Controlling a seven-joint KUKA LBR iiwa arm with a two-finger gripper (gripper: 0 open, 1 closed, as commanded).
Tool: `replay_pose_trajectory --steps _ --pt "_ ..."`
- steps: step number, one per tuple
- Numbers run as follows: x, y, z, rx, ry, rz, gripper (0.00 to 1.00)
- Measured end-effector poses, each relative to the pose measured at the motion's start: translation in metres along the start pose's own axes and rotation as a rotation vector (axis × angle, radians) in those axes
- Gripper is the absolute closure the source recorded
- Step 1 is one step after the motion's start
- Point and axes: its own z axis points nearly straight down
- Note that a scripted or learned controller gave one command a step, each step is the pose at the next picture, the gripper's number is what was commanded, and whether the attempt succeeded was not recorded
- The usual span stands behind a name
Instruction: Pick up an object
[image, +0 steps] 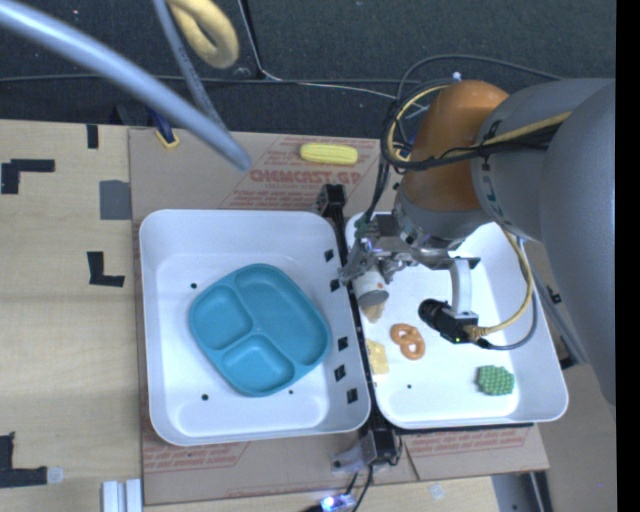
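The gripper (372, 283) hangs over the left edge of the right bin (520, 400), beside the divider between the bins. A small tan object (373, 308) lies directly beneath its tip. A pretzel (407, 340) lies just right of that, a pale yellow piece (377, 356) sits against the bin's left wall, and a green bumpy object (495, 380) rests toward the bin's front right. The arm's grey and orange wrist (450, 150) covers the back of that bin.
The left bin (170, 250) holds a blue divided plate (259, 328). A yellow corn-like object (328, 154) lies on the cardboard behind the bins. Cables (500, 335) loop over the right bin. A grey pole (120, 70) crosses the upper left.
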Motion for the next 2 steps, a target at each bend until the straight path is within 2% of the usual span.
replay_pose_trajectory --steps 2 --pt "0.091 -0.031 -0.018 -0.003 0.0 -0.002 1.0"
